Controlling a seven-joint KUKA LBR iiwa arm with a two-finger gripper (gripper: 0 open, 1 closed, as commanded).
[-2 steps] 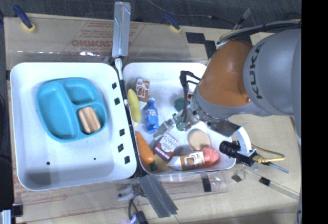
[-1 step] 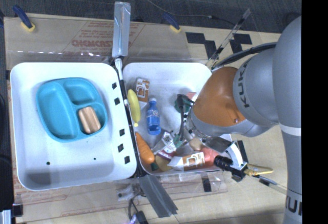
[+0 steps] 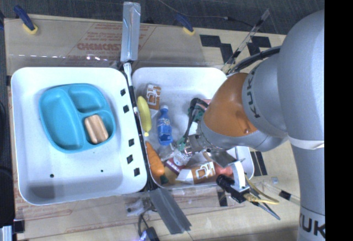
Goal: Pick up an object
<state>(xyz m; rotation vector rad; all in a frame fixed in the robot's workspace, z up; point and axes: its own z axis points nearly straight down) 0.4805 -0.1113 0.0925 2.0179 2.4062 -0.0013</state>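
Clutter fills the right bin (image 3: 182,77): banana (image 3: 144,114), blue bottle (image 3: 164,125), carrot (image 3: 155,162) along the divider, packets near the front wall. Its back half lies open. The arm (image 3: 259,107) leans in from the right, gripper (image 3: 185,146) low among the items; I cannot tell its state.

— What's lying in the right bin (image 3: 182,77)?
— A yellow banana (image 3: 144,114) along its left wall, a small blue bottle (image 3: 164,126) on its side just beside it, an orange carrot (image 3: 156,164) below — snack packets (image 3: 203,171) nearby.
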